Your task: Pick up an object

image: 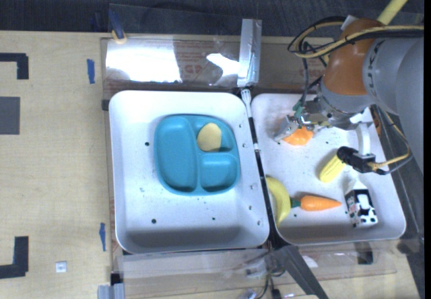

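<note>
In the right bin (387,227), my gripper (302,121) hangs at the far left part, right over a small orange piece (298,137) and touching or nearly touching its top. The wrist hides the gripper's tips. Also in this bin are a yellow corn cob (330,167), a banana (279,198) against the left wall, a carrot (318,203) beside it, and a black-and-white toy (362,209) at the near right.
The left bin (128,176) holds a blue divided plate (178,156) with a yellow lemon-like fruit (209,136) in its upper right compartment. The grey arm (394,75) with cables covers the right bin's far right corner. A metal bar (250,52) stands behind the bins.
</note>
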Controlling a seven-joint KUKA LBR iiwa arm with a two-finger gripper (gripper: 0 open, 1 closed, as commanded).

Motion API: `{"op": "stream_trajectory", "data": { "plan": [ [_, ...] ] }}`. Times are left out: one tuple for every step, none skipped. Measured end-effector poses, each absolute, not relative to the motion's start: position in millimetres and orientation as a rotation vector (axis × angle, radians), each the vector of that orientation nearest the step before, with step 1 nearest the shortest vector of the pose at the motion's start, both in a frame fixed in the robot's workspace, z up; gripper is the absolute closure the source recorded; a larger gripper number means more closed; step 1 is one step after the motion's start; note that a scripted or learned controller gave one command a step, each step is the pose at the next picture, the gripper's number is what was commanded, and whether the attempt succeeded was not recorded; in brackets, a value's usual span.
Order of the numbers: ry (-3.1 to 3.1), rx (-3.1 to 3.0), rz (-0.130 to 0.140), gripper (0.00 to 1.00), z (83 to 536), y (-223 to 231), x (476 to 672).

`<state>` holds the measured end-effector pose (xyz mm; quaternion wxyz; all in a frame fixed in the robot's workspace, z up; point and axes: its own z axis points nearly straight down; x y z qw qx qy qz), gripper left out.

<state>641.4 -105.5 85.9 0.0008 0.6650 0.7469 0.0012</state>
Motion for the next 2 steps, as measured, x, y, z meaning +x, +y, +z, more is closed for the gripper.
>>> {"op": "stream_trajectory", "data": {
  "plan": [
    [2.345,2.087,0.006,1.0,95.2,-105.7,643.0],
    [2.274,2.17,0.002,1.0,196.7,-67.7,571.1]
  ]
}}
